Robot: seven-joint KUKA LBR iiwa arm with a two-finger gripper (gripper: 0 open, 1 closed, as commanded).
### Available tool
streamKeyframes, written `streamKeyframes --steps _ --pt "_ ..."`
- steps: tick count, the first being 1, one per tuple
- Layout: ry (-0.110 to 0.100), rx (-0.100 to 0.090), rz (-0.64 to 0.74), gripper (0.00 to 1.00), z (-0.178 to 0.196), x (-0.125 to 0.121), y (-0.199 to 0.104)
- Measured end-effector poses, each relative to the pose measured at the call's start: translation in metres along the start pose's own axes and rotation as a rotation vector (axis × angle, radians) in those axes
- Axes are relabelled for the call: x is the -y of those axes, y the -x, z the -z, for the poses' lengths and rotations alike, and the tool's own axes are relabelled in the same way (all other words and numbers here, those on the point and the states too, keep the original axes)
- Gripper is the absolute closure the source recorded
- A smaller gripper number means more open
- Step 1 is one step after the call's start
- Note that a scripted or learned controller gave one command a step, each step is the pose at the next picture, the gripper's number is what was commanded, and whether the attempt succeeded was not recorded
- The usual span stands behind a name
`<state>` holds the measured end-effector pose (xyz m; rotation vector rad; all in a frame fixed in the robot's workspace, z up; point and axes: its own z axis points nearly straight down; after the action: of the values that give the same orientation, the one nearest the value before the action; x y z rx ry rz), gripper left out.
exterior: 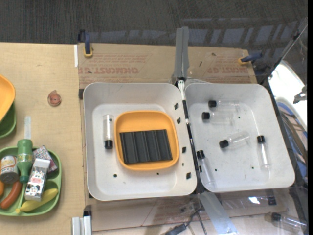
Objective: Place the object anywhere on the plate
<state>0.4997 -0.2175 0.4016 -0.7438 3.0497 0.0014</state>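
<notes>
An orange plate (145,119) lies in the middle of the left bin (98,180). A black ridged rectangular block (148,146) rests flat on the plate and covers most of its inside. Beside the plate's left rim, a clear vial with a black cap (107,129) lies on the bin floor. Several more clear vials with black caps are scattered in the right bin (279,177): one near the back (221,105), one in the middle (234,140) and one toward the right wall (263,152).
A green tray of toy food (49,199) sits on the wooden bench at the left, with an orange dish (5,99) behind it and a small pink disc (55,98). A grey upright post (182,53) stands behind the join between the bins. Clamps (87,50) hold the cardboard.
</notes>
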Motion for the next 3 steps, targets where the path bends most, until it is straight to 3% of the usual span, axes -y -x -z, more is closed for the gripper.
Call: streamKeyframes --steps 1,2,3 --pt "0.001 -0.001 0.347 0.00 -0.089 0.007 0.005" --pt "-0.001 0.001 0.370 0.00 0.007 -0.001 -0.012" --pt "0.002 0.000 0.708 0.00 -0.055 0.007 0.006"
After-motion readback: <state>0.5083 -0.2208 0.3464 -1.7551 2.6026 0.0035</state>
